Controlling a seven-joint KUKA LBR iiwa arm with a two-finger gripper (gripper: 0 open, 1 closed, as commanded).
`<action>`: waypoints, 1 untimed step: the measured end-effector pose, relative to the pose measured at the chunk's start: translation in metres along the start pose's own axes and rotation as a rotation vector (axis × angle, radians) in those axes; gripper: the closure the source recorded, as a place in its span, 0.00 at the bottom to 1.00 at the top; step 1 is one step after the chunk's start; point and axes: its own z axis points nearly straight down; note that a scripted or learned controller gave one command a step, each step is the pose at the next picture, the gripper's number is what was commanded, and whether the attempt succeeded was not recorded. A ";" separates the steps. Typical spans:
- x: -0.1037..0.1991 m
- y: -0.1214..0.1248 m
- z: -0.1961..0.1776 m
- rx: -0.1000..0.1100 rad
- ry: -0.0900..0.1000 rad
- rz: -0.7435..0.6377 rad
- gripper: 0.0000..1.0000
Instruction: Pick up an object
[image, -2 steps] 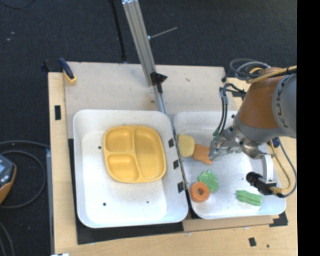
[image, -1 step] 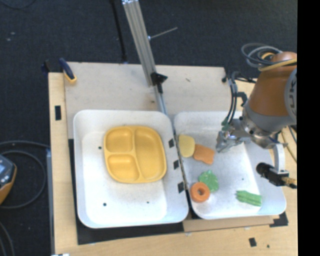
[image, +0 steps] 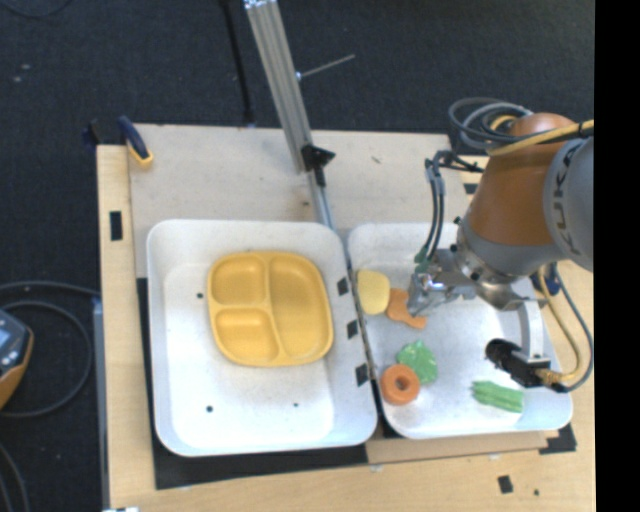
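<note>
A divided tray (image: 270, 307) lies in the left bin (image: 180, 400) (several small items in the right bin (image: 445, 425)).

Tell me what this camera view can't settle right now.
- Gripper: open or shut unreadable, too small and blurred.
- Orange piece: partly hidden under the gripper, so contact is unclear.
- Right bin: far corner covered by the arm.

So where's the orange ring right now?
The orange ring lies in the right bin, near its front-left corner, touching the green piece just behind it.
</note>
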 end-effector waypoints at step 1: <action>0.053 -0.001 -0.011 -0.002 0.000 -0.002 1.00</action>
